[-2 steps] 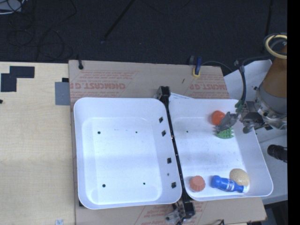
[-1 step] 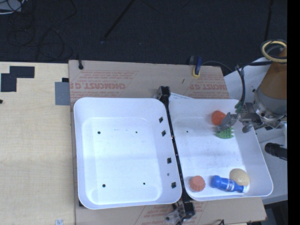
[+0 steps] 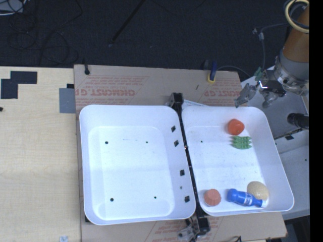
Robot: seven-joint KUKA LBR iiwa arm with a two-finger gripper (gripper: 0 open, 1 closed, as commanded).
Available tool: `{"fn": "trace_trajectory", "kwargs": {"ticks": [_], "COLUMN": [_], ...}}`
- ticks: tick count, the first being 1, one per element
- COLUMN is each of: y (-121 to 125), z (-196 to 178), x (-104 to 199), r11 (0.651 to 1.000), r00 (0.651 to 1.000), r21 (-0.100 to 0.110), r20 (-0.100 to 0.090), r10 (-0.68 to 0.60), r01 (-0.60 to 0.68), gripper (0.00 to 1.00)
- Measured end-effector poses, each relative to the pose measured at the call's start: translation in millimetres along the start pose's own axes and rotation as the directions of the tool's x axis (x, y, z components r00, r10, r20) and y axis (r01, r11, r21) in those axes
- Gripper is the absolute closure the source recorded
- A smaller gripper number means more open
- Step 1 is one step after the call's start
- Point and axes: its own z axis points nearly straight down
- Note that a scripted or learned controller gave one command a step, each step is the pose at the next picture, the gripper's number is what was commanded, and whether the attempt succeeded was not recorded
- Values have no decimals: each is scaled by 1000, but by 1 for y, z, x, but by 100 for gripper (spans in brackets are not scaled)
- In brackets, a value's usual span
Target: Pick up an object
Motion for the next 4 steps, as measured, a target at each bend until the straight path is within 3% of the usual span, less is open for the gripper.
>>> {"fn": "trace_trajectory", "kwargs": {"ticks": [1,2,3,4], "y": [-2,-1,-1,-1], "z": [-113,-233,-266,-263], "x": [-44,-41,-41,-40], "r11": [1000,1000,1000,1000], "r00": [1000,1000,1000,1000], "r21": [0,-2,8,13], "r20": [3,2,-1,-3], "r10": [6,1,-1,-2], "r01": [-6,-1,1,2], "gripper": [0,0,0,0]}}
